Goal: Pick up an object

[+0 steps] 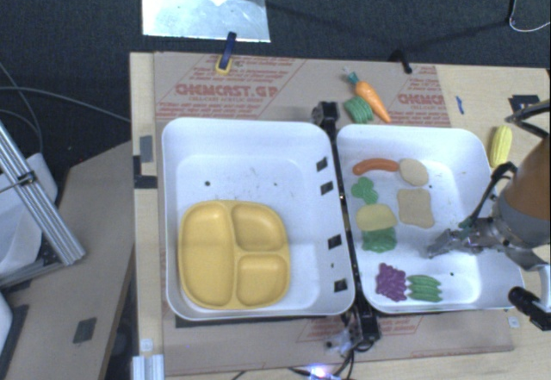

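Seven plastic toy foods lie in the right white bin (465,146), including one tan bread slice (417,207); whether the jaws (443,242) are apart cannot be told.

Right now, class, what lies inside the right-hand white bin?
In the right bin: a sausage, bread slice, broccoli, grapes, green beans and the pincer. The arm covers the bin's right edge.
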`<action>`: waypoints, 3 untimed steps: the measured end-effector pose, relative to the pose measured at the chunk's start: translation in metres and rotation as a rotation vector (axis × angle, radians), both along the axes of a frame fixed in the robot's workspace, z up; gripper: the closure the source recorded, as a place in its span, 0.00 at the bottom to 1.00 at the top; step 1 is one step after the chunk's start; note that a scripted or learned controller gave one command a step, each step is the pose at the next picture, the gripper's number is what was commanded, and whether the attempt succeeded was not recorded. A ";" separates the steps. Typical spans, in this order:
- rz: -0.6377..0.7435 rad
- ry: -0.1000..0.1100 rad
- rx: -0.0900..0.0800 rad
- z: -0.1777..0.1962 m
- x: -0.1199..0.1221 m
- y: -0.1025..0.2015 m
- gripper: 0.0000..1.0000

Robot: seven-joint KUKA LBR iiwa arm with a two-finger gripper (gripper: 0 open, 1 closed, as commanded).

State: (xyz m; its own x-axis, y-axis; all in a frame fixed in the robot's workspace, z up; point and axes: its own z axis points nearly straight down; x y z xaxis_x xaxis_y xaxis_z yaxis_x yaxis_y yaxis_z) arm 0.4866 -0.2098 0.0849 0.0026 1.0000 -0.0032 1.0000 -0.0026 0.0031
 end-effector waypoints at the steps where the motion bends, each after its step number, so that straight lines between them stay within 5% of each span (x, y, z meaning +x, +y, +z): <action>1: 0.005 -0.001 0.002 0.010 0.001 0.003 1.00; 3: 0.007 0.000 0.003 0.010 0.001 0.024 1.00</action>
